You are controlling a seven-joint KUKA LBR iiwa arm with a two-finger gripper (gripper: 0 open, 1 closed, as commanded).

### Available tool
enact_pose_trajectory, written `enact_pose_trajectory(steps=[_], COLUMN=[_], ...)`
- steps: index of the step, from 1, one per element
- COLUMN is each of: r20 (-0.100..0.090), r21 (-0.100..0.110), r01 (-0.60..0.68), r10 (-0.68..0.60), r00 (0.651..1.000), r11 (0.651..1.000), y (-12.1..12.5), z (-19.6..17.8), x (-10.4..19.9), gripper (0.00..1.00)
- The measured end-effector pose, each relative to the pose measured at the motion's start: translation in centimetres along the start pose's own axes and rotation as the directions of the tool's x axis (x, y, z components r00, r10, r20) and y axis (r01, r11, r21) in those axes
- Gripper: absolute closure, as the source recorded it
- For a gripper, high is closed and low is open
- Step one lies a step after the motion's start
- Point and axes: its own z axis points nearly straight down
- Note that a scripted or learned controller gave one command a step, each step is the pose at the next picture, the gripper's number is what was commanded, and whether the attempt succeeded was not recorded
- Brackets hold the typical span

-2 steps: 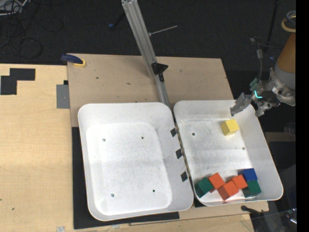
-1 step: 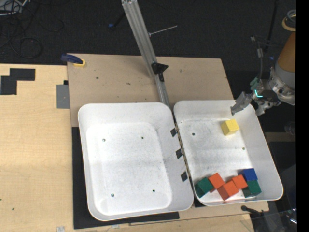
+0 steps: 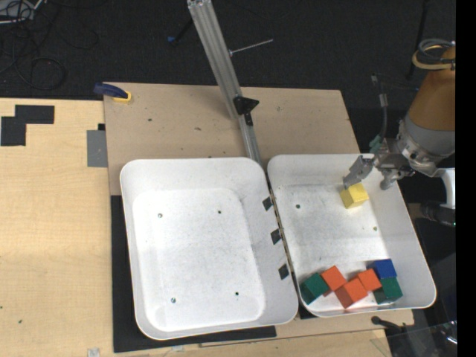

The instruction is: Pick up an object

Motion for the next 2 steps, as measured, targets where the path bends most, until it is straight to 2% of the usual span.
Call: enact_pose_trajectory(steps=[1, 2], r20=[-0.001, 0.007], r21=[0.000, -0.024], r01=[0.002, 0.001], r10=[-0.002, 0.000], r00=[1.000, 1.000], r11=[1.000, 1.000], y=[0.5, 1.0], z=[5.2, 8.1], x=[0.8, 0.6], gripper=[0.00, 0.00])
